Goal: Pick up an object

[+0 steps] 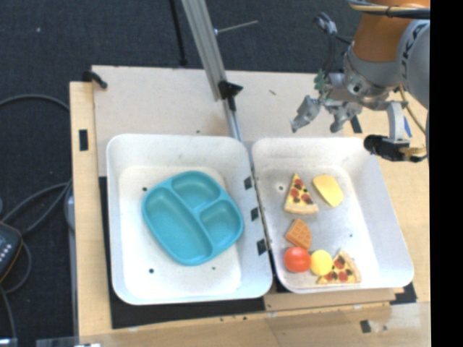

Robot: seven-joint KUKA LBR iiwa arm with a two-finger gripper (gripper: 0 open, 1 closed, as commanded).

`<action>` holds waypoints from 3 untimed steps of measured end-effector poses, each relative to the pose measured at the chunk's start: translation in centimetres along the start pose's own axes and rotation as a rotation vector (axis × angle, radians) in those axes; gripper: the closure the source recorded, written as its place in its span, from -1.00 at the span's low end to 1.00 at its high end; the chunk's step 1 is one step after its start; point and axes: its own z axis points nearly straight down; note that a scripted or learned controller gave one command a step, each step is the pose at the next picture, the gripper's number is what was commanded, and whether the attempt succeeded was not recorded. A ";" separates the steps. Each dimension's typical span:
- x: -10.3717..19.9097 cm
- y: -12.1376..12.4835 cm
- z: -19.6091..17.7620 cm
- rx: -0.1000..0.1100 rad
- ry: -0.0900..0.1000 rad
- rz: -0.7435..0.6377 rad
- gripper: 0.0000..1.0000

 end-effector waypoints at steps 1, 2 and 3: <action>0.0 0.0 0.0 0.000 -0.001 0.000 -1.00; 0.2 -0.6 6.1 0.006 0.000 0.002 -1.00; -0.1 -1.1 12.4 0.006 0.000 0.003 -1.00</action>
